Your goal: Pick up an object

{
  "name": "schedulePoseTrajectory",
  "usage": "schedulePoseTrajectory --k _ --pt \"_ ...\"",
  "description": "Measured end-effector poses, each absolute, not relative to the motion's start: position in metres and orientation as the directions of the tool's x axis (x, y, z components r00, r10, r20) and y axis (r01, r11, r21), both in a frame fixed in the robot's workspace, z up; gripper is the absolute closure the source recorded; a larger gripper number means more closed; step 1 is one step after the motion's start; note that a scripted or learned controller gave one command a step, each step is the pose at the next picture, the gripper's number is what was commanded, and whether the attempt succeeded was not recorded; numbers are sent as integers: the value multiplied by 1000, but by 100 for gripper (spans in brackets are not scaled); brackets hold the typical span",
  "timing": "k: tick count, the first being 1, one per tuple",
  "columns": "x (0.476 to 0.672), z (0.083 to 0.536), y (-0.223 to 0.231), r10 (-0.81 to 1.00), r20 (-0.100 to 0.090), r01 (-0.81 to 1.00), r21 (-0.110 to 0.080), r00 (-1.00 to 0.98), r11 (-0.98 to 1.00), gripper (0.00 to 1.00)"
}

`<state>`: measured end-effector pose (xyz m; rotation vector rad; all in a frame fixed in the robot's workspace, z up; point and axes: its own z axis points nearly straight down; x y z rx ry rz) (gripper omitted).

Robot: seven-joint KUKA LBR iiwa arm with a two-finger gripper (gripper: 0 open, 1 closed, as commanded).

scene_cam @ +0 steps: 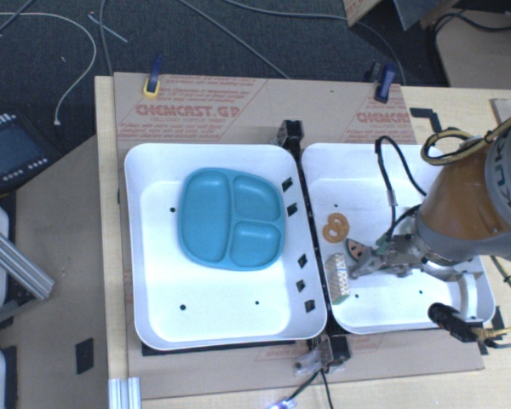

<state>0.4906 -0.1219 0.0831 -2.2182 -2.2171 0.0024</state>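
On your left you have the left bin (153,254), a shallow white tray, and in its far half lies a blue divided plate (232,218) with three compartments, flat on the floor. Across the black clips along the divider comes the right bin (366,318). Just inside its left wall, toward the near side, lies a small pale, silvery oblong object (336,278) with a speckled, crinkled surface, lengthwise along the wall. A little farther back sits a small tan-brown pretzel-shaped ring (335,227) with holes through it, flat on the white floor and apart from the oblong. Right of both you see the gripper (360,258), low over the bin floor between them, its dark tip just beside the oblong's far end; you cannot tell how its fingers stand, and nothing shows between them. Behind it the arm's (464,207) orange band leads off right.
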Motion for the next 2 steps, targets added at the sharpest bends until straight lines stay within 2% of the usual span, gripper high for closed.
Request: schedulePoseTrajectory --k 1,2 --pt "492 96 -122 1000 2 1000 0 1 -1 100" --pt "495 159 -120 1000 -1 1000 7 -1 1 100"
